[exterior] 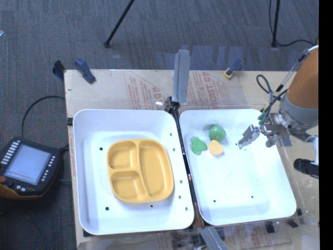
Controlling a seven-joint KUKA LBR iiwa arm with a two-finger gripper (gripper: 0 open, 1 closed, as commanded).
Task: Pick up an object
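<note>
Counter point(130, 90) carrying two white bins side by side. Left bin point(88, 134) holding a yellow divided plate point(140, 170). Right bin point(270, 191) holding three small things grouped near its upper left: green ball point(217, 133), green ridged piece point(198, 146), orange piece point(215, 148) just beside both. Arm point(304, 90) reaching in from the right, fingers point(258, 136) spread apart over the right bin, gripping nothing, apart from the three pieces.

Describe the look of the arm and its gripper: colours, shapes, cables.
The arm is a thick rounded body, orange above and grey toward the wrist. The gripper is a grey metal assembly with two slim fingers. Thin black cables loop beside the wrist, and a black cylindrical part sticks out below it.
</note>
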